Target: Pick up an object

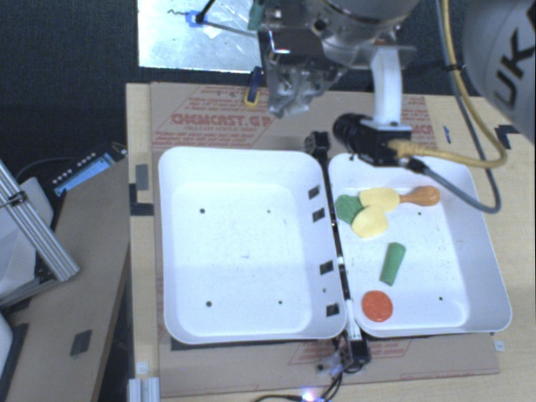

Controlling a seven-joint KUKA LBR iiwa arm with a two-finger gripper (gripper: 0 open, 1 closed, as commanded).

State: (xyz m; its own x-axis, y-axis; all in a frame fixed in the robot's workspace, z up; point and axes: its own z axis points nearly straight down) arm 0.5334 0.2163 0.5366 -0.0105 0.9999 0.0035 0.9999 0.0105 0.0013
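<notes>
Your gripper [289, 99] hung at about 12 o'clock of the frame, above the cardboard sheet [209, 115] behind the bins, a cluster of bare metal and dark parts under the rounded grey wrist. You could not tell from this slant how its end stood, nor see anything pinched there.

The left bin [180, 182] was a shallow, smooth white plastic tray with rounded corners and a few small dark dots on its floor. The right bin [477, 291] was of the same make and touched it along a seam with black clips.

All the pick candidates lay in the right bin:
- two glossy yellow rounded pieces [373, 212], touching, at roughly 10 o'clock of the bin floor;
- a dark green lump [345, 208] just beside them at their 9 o'clock;
- an orange piece with a pale narrow stem [419, 196] at their 3 o'clock;
- a matte green cylinder [392, 263], tilted, near the bin's centre;
- a flat orange-red disc [377, 306] at 7 o'clock, near the front wall.

A yellow cable [456, 153] curved over the bin's far rim.
</notes>
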